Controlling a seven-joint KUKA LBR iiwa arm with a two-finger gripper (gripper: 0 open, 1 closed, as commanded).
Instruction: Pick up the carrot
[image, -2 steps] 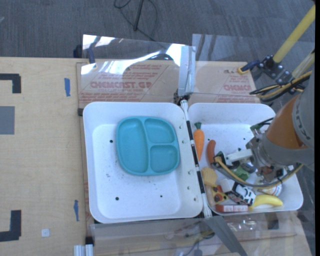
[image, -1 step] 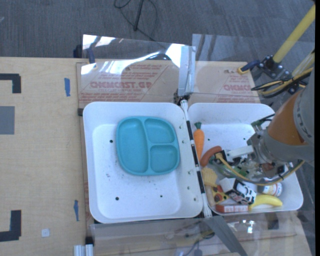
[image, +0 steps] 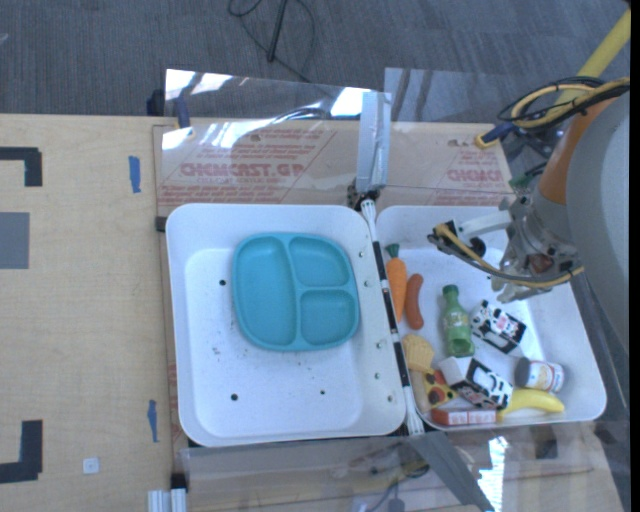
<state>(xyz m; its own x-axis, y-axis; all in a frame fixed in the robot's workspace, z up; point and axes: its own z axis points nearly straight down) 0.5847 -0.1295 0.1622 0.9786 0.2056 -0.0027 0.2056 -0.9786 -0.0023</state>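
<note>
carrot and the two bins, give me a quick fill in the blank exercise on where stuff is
1. The carrot lies in the ____ bin as the camera sees it.
2. The teal divided plate sits in the ____ bin.
3. Right beside the carrot lies a ____.
4. The fruit at the right bin's near edge is a ____.

Missing words: right; left; sausage; banana

The arm reaches in from the right — gripper pointed down, tilted leftward.
</note>
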